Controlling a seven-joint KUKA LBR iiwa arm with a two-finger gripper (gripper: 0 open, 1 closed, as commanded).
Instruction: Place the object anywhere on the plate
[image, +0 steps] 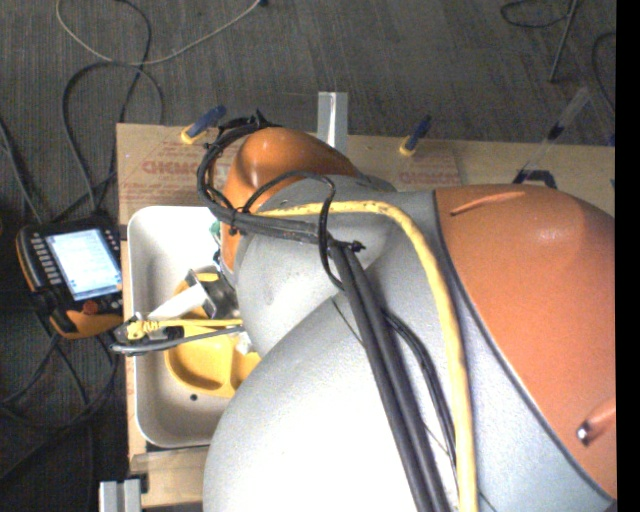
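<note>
The grey arm (400, 380), nearest the lens, fills the right and middle and hides much of the surface. From the left: a teach pendant (75, 265) with a lit screen lies on the floor beside the white bin (150, 330). In the bin sits a yellow plate (205, 365). The claw (215, 295) hangs just above the plate's upper edge; whether its fingers are spread or pressed together I cannot tell. A long, thin grey and yellow object (175, 330) lies crosswise over the plate's left rim, just below-left of the claw, its long axis running left-right.
</note>
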